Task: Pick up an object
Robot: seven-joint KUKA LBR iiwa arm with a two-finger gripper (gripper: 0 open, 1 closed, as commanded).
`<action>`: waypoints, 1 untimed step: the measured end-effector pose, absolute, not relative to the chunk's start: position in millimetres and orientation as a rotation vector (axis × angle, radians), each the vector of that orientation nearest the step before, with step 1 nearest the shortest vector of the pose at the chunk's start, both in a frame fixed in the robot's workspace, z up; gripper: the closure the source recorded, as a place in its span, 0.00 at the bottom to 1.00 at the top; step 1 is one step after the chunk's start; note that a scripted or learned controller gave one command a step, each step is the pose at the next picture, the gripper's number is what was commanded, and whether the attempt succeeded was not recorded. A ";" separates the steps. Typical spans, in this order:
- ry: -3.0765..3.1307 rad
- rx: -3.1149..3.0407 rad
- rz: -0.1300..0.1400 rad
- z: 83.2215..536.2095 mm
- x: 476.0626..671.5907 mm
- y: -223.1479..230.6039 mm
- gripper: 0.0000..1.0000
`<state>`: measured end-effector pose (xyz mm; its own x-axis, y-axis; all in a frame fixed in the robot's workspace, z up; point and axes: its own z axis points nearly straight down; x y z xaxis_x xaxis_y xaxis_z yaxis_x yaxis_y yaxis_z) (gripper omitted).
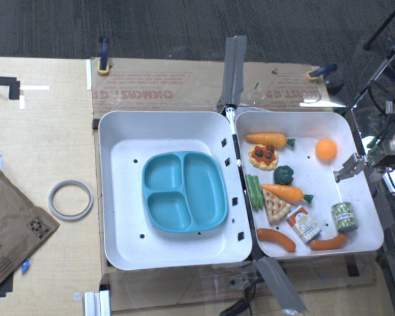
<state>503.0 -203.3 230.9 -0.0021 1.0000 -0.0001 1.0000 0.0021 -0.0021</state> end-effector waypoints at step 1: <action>-2.104 -2.329 0.003 112.8 479.8 -150.5 0.00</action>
